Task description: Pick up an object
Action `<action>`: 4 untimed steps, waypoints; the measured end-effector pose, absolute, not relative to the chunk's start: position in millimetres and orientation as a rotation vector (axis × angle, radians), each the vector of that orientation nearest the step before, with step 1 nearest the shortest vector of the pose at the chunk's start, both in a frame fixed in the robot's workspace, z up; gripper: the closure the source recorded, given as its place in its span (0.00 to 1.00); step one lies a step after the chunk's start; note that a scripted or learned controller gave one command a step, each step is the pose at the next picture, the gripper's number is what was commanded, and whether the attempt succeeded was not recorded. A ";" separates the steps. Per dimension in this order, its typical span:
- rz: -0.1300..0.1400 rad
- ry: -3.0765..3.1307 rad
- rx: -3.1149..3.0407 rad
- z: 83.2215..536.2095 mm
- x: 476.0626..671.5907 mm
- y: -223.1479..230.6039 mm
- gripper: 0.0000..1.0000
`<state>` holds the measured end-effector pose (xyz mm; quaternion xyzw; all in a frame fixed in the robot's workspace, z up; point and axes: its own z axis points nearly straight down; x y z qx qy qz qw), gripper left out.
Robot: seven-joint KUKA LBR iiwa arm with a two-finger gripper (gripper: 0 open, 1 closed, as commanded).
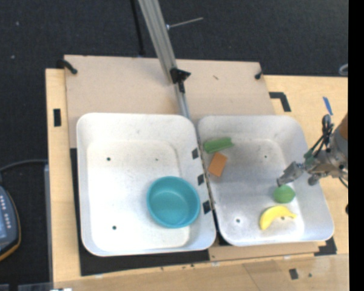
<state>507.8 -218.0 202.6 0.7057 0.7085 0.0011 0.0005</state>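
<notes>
Black carpet surrounds a tan bench (139, 90) that carries two shallow white bins side by side.

Left bin (103, 132) holds one teal bowl (173, 201), standing upright near its lower right corner, close to the wall shared with the right bin (255, 129). That right bin holds four small things: a green block (218, 144) at the upper left, an orange block (217, 164) just below it (the two look to be touching or nearly so), a green ball (284, 194) toward the right side, and a yellow banana (276, 216) just below the ball. The gripper (294, 176) reaches over the right rim of the right bin, its tip just above and beside the green ball; whether its fingers are spread or pressed together I cannot tell, and nothing is seen between them. A grey metal pole (161, 38) slants down from the top toward the gap between the bins.
</notes>
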 end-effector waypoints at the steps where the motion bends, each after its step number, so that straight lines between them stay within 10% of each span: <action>1: 0.004 2.224 2.217 202.7 507.8 -218.0 0.00; 3: -0.001 2.218 2.220 100.2 513.3 -214.2 0.00; 4: 0.004 2.213 2.222 112.1 514.4 -214.5 1.00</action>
